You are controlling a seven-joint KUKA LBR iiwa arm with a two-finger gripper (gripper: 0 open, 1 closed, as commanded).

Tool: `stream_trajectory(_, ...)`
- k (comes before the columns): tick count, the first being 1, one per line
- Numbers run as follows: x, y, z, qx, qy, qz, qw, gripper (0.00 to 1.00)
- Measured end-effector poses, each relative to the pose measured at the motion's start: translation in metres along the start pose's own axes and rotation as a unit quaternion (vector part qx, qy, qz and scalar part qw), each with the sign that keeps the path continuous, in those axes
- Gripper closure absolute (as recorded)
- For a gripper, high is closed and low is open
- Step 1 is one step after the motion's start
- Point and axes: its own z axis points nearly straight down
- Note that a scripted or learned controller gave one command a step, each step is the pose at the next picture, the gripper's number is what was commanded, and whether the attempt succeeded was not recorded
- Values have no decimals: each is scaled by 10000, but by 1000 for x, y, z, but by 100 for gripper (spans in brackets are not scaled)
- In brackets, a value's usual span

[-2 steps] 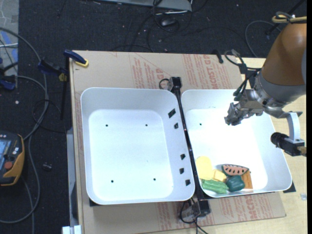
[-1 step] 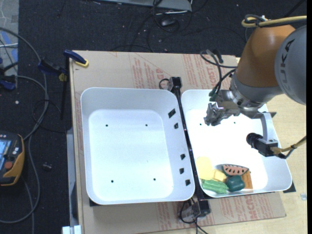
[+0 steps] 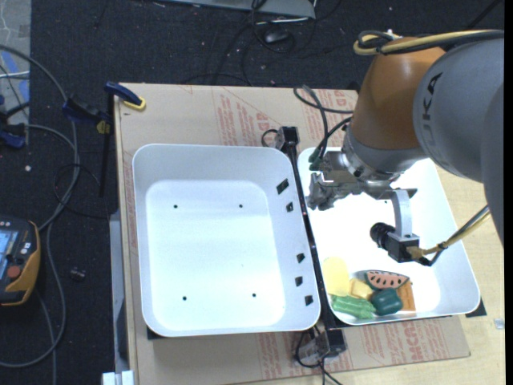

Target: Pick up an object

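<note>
Several small toys lie bunched in the near corner of the right bin (image 3: 449,215): a yellow piece (image 3: 337,277), a light green piece (image 3: 353,306), a dark green piece (image 3: 387,301) and a watermelon-slice shape (image 3: 386,280) lying on an orange piece (image 3: 407,297). My gripper (image 3: 322,188) hangs over the far left part of the right bin, close to the divider between the bins. It is well behind the toys and apart from them. The grey and orange wrist covers most of it from above.
The left bin (image 3: 152,215) stands beside the right one on the cardboard-covered bench. A black part (image 3: 391,240) with a cable juts from the wrist over the right bin's middle. Cables and a blue clamp (image 3: 120,95) lie beyond the bench's far left corner.
</note>
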Motion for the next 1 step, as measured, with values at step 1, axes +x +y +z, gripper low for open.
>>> stream_trajectory(1,51,5,-8,-6,2,-2,10000,100)
